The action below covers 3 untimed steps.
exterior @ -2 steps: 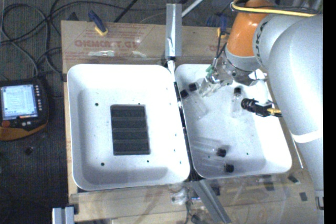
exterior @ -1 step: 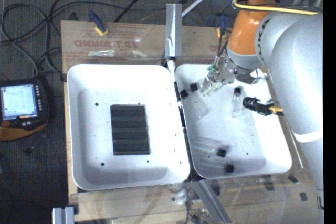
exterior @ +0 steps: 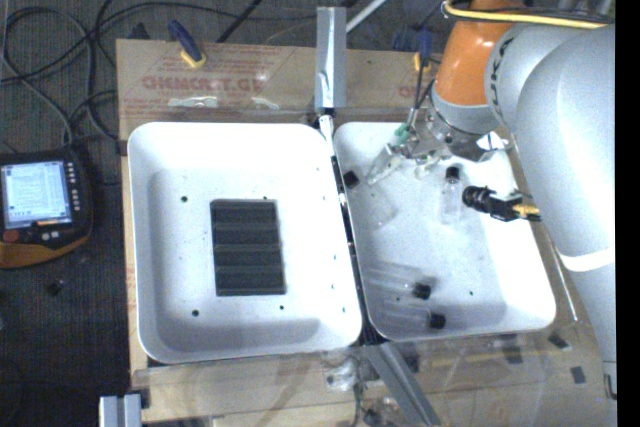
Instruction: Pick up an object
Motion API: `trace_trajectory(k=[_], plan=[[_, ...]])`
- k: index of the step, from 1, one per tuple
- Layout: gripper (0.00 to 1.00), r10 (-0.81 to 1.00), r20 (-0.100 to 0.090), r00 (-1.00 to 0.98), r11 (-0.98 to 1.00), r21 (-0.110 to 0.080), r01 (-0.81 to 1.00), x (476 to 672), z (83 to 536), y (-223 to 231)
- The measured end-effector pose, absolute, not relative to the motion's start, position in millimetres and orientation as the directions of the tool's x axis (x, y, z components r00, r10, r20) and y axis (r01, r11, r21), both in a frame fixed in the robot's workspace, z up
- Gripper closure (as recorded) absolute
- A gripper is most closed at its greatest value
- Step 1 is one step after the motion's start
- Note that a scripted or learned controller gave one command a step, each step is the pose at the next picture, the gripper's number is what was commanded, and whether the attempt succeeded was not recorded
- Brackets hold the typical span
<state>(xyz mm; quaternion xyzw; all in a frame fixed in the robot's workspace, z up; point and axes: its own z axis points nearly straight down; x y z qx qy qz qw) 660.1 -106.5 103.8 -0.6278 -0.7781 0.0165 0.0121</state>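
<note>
**Object not yet picked up: every candidate lies on a bin floor, gripper at far end of right bin**

Nearest the camera, the front black piece (exterior: 436,320) lies on the floor of the right bin (exterior: 520,310), close to its front wall. The second black piece (exterior: 422,291) sits just behind it, near but apart. Faint see-through shapes lie around them, too pale to identify.

Further back, the ribbed black slab (exterior: 247,247) lies flat at the middle of the left bin (exterior: 150,215), well apart from the arm.

Beyond that, the third black piece (exterior: 349,179) rests against the right bin's left wall, beside the divide between the bins.

At the far end of the right bin, the gripper (exterior: 400,153) hangs low, a little to the right of the third piece and apart from it. Whether it is open or closed cannot be told, as glare and clutter hide its tip. Nothing can be seen held in it.

The arm (exterior: 570,115) reaches in from the right with its wrist turned down and leftward. The orange band (exterior: 470,65) sits above the bin's far rim.

Assessment: the task looks to be at the approach stage. No object is raised off a floor, so the grasp and the lift both remain. The third piece is the likeliest target by closeness alone, though this is not certain.
</note>
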Motion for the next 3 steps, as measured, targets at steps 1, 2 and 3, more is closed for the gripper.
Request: trace_trajectory(k=[1, 2, 3], plan=[[1.00, 0.977, -0.005, -0.212, 0.211, -0.041, 0.977, 660.5, 113, -107], [0.00, 0.977, -0.004, -0.211, 0.211, -0.046, 0.976, 659.4, 112, -107], [0.00, 0.962, -0.013, -0.273, 0.273, 0.013, 0.962, 614.3, 92, -107]])
